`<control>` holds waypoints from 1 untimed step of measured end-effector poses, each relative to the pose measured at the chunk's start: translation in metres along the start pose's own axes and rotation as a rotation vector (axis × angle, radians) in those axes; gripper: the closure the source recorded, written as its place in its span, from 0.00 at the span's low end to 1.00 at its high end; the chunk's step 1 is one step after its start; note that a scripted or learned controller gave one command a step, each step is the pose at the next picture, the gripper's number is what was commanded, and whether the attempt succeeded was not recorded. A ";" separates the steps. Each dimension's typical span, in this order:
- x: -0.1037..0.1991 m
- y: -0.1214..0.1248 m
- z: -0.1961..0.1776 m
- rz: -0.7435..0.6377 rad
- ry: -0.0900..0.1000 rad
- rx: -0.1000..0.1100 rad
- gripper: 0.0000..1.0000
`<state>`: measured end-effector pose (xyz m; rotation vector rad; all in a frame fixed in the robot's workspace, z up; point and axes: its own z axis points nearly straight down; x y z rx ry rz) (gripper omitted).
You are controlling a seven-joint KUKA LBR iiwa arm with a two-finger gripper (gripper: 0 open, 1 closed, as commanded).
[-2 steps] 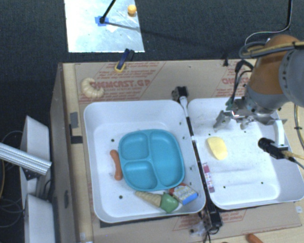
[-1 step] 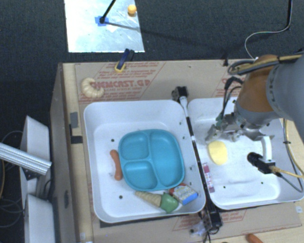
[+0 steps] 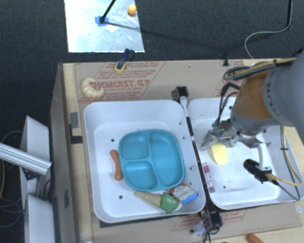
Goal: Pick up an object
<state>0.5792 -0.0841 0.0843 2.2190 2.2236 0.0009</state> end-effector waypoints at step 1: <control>0.000 0.001 -0.011 0.000 0.000 -0.002 1.00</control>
